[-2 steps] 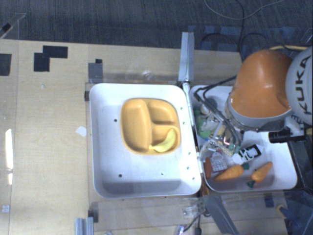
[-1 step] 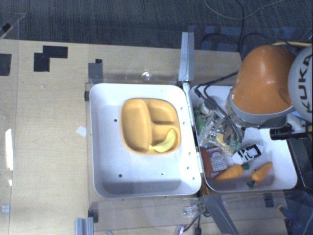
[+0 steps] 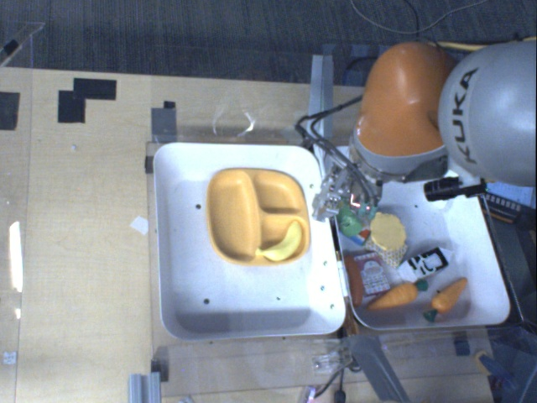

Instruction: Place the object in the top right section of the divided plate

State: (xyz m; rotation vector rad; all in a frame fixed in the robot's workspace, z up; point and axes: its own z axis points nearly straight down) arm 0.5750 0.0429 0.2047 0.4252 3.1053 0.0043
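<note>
a pale wooden worktop [image 3: 75, 250] carries two white bins below dark carpet [image 3: 168, 15]. the yellow divided plate [image 3: 256, 215] holds a banana [image 3: 284, 245] at its five o'clock section. the gripper [image 3: 346, 193] hovers at the plate's three o'clock; whether it is clenched, i cannot tell.

Glossy yellow plastic divided plate [image 3: 252, 215] in a smooth matt white bin [image 3: 180, 250] on pale wood bench [image 3: 75, 250].

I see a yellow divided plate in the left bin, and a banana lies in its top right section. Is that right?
Not quite. The camera view shows the banana lying in the bottom right section of the yellow divided plate, not the top right one. The plate does sit in the left bin.
</note>
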